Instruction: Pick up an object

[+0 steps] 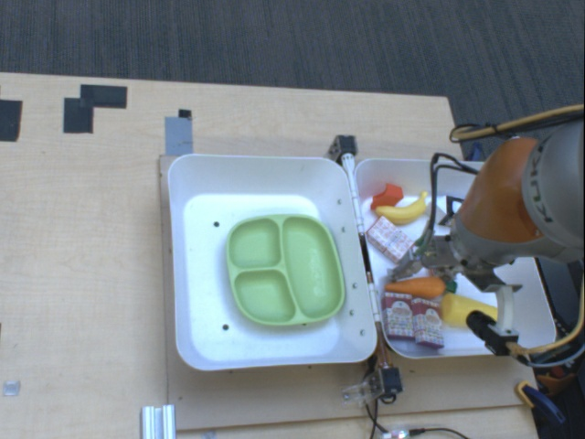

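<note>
While the arm (512, 199) hung over the right bin (402, 167), your gripper (422, 262) sat low among the toys, just above the orange carrot (416, 287); I couldn't tell how it was set. You had a yellow banana (405, 210), a red piece (388, 194) and a pink-checked box (388, 238) nearby, plus a yellow item (464, 307) and a printed carton (413, 319), text unreadable. Left bin (196, 273) held a green divided plate (283, 270).
</note>
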### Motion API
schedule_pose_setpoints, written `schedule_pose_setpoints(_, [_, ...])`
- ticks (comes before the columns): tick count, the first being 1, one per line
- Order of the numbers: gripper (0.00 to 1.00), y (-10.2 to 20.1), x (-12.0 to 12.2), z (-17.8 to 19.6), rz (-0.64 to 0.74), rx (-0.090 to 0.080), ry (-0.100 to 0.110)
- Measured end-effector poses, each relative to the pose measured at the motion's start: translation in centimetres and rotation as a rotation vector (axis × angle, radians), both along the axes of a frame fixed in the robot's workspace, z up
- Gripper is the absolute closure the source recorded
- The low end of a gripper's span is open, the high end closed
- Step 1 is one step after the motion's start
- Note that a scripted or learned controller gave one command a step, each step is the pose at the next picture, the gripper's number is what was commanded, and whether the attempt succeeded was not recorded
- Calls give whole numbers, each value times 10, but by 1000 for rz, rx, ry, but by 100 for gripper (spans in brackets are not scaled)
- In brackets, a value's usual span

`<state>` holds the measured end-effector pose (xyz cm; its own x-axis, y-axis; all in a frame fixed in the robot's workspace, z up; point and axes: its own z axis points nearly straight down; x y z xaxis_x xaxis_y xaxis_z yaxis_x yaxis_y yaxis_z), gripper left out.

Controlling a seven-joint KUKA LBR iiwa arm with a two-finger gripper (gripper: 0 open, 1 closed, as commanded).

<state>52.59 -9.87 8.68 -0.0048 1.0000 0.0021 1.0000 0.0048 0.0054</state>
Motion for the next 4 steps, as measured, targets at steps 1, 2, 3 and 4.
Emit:
schedule_pose_setpoints(1, [100, -1, 2, 12, 0, -2, -7])
schedule_pose_setpoints(2, [0, -1, 2, 12, 0, -2, -6])
schedule_pose_setpoints(3, [100, 0, 3, 22, 2, -2, -9])
schedule_pose_setpoints(4, [0, 0, 3, 22, 2, -2, -9])
